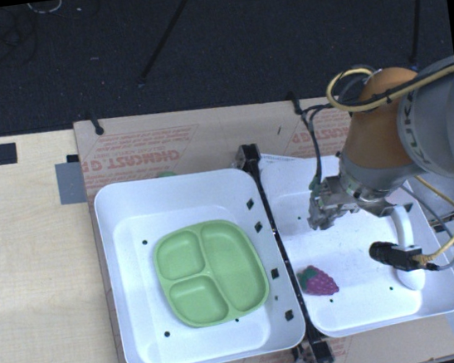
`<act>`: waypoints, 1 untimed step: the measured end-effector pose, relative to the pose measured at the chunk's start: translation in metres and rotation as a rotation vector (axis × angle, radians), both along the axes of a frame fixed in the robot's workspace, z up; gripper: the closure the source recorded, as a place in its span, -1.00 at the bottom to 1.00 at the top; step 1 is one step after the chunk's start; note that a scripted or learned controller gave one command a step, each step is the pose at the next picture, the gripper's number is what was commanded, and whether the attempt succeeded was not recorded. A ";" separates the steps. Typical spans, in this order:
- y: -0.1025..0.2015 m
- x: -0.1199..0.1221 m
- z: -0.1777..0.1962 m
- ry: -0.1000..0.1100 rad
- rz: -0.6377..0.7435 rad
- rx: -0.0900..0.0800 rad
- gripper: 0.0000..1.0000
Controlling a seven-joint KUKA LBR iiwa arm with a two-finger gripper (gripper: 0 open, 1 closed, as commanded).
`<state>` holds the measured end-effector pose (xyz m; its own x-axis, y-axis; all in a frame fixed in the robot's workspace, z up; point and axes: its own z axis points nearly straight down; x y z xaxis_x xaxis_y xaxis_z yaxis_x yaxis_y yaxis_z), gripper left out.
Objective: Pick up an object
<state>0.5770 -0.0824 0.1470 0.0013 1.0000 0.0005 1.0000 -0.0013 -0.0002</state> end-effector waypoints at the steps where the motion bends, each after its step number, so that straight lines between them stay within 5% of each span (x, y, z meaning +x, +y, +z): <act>1: -0.004 -0.003 0.043 -0.001 -0.002 -0.001 1.00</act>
